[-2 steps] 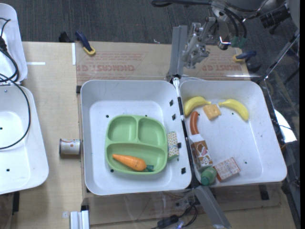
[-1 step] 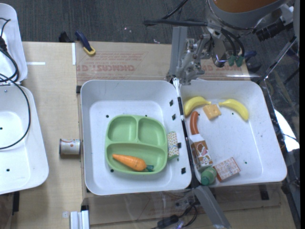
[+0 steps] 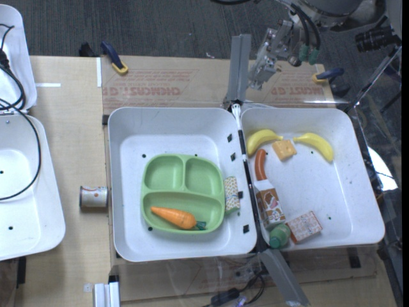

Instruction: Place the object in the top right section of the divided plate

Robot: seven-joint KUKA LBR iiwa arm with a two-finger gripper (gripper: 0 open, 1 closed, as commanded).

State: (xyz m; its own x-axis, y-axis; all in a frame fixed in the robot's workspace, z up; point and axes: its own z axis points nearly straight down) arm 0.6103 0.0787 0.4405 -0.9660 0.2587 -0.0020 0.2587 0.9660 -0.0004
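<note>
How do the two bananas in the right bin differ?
The left banana lies against the bin's left wall, next to the sausage; the right banana lies out toward the bin's middle. The left banana's tip points down-left, the right banana's down-right. Both are yellow, curved, and flank a cheese wedge.

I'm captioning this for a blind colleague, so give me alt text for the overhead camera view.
A green divided plate sits in the left white bin, with a toy carrot in its long front section. The right white bin holds two bananas, a sausage and small food boxes. The gripper hangs above the bins' far edge.
</note>
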